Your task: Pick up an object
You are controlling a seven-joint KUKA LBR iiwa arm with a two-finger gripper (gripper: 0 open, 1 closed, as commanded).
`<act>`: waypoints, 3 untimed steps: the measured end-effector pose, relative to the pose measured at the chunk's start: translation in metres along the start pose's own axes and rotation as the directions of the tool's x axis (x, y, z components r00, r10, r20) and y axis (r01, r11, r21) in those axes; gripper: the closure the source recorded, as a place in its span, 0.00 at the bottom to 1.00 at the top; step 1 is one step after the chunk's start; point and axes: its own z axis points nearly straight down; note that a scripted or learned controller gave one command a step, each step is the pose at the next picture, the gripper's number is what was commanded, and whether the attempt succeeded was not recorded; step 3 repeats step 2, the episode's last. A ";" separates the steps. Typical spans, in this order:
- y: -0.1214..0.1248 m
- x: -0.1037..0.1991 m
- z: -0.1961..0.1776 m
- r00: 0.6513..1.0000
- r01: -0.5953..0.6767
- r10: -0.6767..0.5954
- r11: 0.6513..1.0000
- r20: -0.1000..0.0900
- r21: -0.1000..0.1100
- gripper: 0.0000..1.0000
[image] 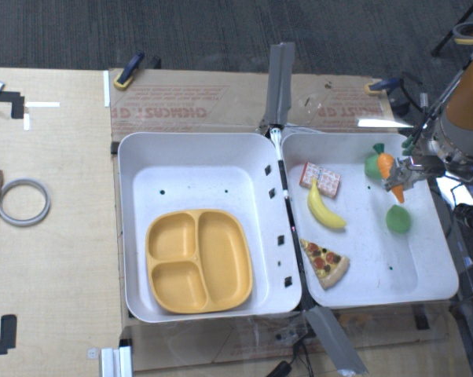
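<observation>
So there are two shallow white plastic bins sitting side by side on a bench covered in brown cardboard. The left bin (142, 163) has just one thing in it, a smooth yellow divided plate (199, 260) with three compartments and rounded corners, sitting toward the near side. The right bin (425, 277) is where the toy food lives: a curved yellow banana (324, 208) roughly in the middle-left, a small flat pink-and-white patterned packet (320, 179) just beside the banana's top end, and a triangular pizza slice (326, 262) with a tan crust and red topping near the front-left corner. Over on the right side of that bin there's a round green ball-ish thing (398, 220), and further back an orange carrot with a green leafy top (379, 165). The gripper (397, 181) reaches in from the right and hangs right at the carrot, with something orange showing at its tip too, but honestly I can't tell whether the fingers are wide, narrow or clamped on anything, it's all too small and cluttered there. Off on the left tabletop there's a grey roll of tape (21, 201) lying flat, well apart from the bins, and a blue-and-yellow clamp (130, 69) at the cardboard's back edge.
</observation>
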 end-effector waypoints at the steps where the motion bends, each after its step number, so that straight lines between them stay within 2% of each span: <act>1: -0.047 0.002 0.056 0.982 -0.189 0.189 0.982 -0.001 0.003 1.00; 2: -0.007 -0.004 -0.007 0.988 -0.152 0.152 0.988 0.000 0.001 1.00; 3: -0.007 -0.004 -0.007 0.988 -0.152 0.152 0.988 0.000 0.001 1.00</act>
